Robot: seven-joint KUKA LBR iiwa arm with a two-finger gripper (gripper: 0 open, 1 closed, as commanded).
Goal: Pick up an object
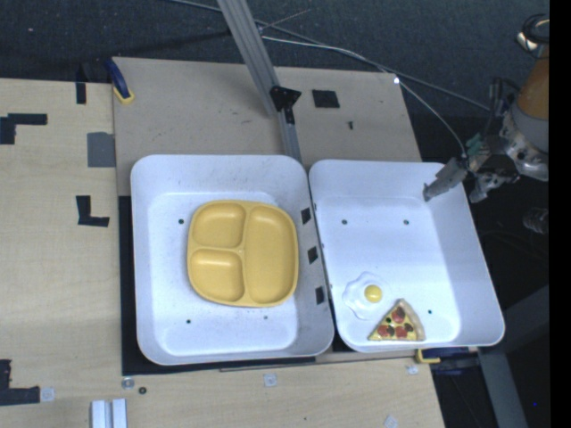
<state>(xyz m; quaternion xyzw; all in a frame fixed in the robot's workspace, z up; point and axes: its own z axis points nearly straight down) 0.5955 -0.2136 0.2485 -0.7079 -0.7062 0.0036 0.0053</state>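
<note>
A fried egg toy (365, 294), white with a yellow yolk, lies near the front of the right bin (401, 239). A pizza slice toy (398, 324) lies just in front of it, to its right, by the bin's front wall. My gripper (446, 182) hovers over the far right corner of the right bin, well away from both toys. Nothing shows in its grasp. The arm's wrist and orange band (535, 92) sit at the view's right edge.
The left bin (161, 203) holds a yellow divided plate (243, 253) with three compartments. A metal strut (259, 52) runs from the top down to the gap between the bins. Cables cross the dark floor behind the bench.
</note>
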